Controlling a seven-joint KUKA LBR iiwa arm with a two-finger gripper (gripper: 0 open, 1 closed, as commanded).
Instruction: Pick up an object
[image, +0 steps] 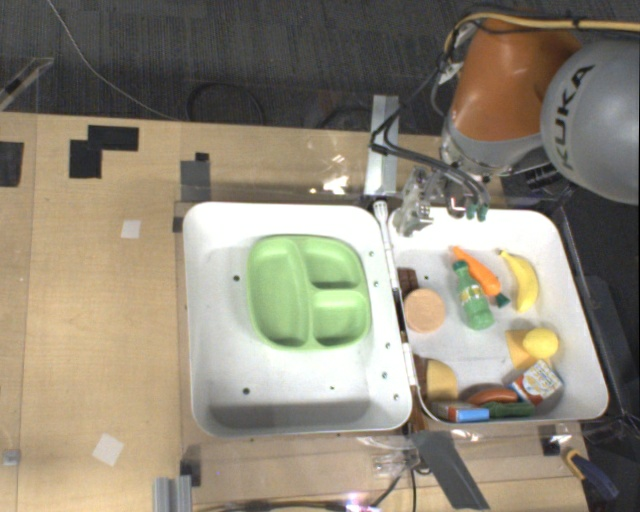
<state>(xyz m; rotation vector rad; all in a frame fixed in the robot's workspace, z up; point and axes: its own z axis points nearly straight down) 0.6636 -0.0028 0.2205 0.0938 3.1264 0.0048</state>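
Observation:
My gripper (441, 203) hangs over the far left corner of the right bin (570, 262), below the orange wrist band. Nothing shows in its grasp. Below it in that bin lie an orange carrot (478, 269) and a green bottle (475, 300), side by side. A banana (523, 279) lies to their right. A round tan disc (425, 311) rests by the bin's left wall, with a dark brown block (407, 281) just above it. A lemon (541, 343) sits toward the near right.
The left bin (215, 300) holds a green divided plate (306, 291). Along the right bin's near edge crowd a tan bread piece (440, 378), a small carton (541, 381), a brown sausage (489, 393) and a red and green marker (487, 411). A metal post (380, 150) stands behind the bins.

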